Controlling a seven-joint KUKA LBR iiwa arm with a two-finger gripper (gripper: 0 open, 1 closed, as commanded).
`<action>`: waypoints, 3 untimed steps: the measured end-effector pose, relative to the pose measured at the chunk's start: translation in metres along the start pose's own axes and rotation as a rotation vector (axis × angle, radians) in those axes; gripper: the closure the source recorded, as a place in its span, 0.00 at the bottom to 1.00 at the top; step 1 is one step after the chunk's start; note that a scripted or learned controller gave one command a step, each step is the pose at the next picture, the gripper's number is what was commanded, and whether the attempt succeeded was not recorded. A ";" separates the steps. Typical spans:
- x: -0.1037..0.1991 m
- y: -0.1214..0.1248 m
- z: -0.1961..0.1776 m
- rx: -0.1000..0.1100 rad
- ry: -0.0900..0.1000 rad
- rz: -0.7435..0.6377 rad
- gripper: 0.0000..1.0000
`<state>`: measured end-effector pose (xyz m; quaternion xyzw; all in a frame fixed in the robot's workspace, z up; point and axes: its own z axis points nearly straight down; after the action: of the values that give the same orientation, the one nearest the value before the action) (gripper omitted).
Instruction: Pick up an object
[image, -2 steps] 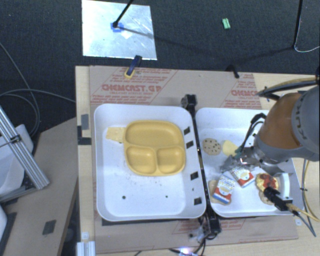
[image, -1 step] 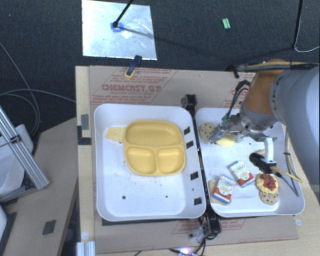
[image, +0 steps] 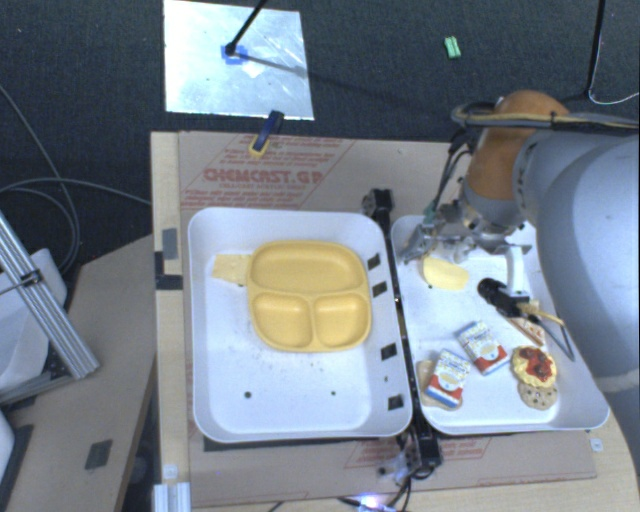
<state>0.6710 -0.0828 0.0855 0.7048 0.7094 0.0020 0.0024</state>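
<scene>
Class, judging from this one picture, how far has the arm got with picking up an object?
Done: the gripper has reached into the right bin. In hand: it sits just above the pale yellow piece, with nothing visibly gripped. Left: grasping and lifting it.

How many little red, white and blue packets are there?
2, both in the right white bin: one small red, white and blue packet mid-bin, the other near its front left corner. The arm might hide more.

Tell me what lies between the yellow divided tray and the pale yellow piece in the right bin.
In the camera view: bare white bin floor, then the two bins' adjoining rims with black clips.
</scene>
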 end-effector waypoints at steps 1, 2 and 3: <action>-0.001 -0.001 -0.011 0.000 -0.001 -0.002 1.00; -0.007 -0.003 -0.010 0.010 -0.009 -0.001 0.00; -0.002 -0.026 0.001 0.006 0.000 0.006 0.00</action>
<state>0.6451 -0.0850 0.0843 0.7069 0.7073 -0.0003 0.0004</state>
